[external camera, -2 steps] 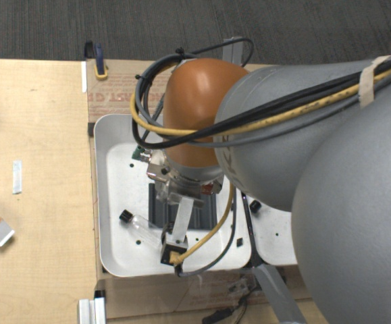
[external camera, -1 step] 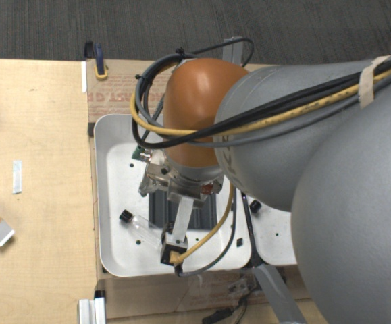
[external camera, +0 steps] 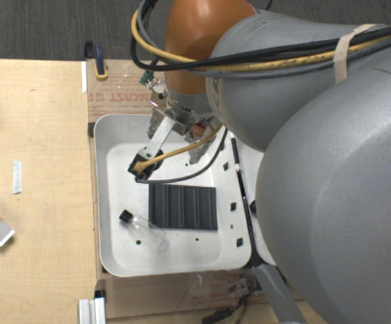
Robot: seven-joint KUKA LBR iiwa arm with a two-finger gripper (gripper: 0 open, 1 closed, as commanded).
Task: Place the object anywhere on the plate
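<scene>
Plainly, the clear vial (external camera: 144, 229) lies in the white bin (external camera: 107, 181) at seven o'clock from the hand (external camera: 181, 123), just beside the seven-o'clock corner of the dark ribbed plate (external camera: 183, 208), its long axis running ten to four, capped end at ten. Whether the hand is released or clenched I cannot tell.

place: robotics lab | signs: grey arm (external camera: 330, 154), white bin (external camera: 181, 250), wooden bench (external camera: 40, 127)

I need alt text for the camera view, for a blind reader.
A grey arm hangs over a white bin that holds a black ribbed plate and, beside its lower left corner, a clear vial with black cap.
</scene>
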